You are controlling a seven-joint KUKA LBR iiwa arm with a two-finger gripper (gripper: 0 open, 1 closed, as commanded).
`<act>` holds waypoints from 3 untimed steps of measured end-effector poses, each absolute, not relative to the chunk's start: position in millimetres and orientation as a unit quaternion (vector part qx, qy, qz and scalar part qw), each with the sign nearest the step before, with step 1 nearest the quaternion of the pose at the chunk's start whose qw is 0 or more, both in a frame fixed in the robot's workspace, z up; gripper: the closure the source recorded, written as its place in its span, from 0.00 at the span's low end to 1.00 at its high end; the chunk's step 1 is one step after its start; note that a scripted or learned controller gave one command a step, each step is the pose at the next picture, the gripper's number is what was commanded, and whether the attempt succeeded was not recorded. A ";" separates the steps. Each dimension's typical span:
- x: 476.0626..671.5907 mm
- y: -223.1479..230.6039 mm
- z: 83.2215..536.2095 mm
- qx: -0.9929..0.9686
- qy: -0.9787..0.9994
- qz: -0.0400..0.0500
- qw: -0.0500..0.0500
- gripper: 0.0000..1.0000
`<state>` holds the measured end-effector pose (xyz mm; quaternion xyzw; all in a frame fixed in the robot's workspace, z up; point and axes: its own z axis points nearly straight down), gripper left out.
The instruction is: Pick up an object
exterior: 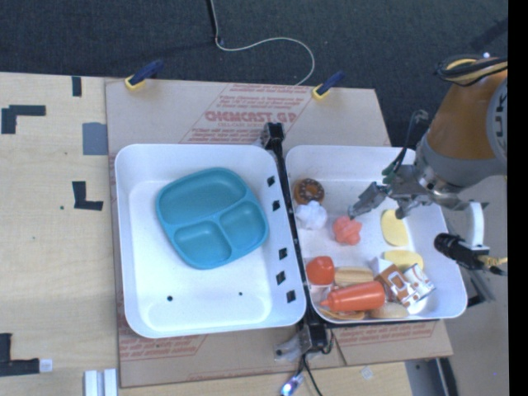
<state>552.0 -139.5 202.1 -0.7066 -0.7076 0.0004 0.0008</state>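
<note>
Your gripper (381, 202) hangs spread wide and empty over the right bin (445, 308), because the pink toy (347, 231) lies just left below it, unobstructed by neighbours.

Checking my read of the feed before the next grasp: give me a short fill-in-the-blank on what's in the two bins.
1. The blue divided plate lies in the ___ bin.
2. The gripper hovers over the ___ bin.
3. The doughnut sits just above a crumpled ___ object.
4. The plate has ___ compartments.

Missing words: left; right; white; three
</note>
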 end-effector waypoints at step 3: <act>531.1 -87.1 188.0 -0.705 -0.709 -0.002 0.001 1.00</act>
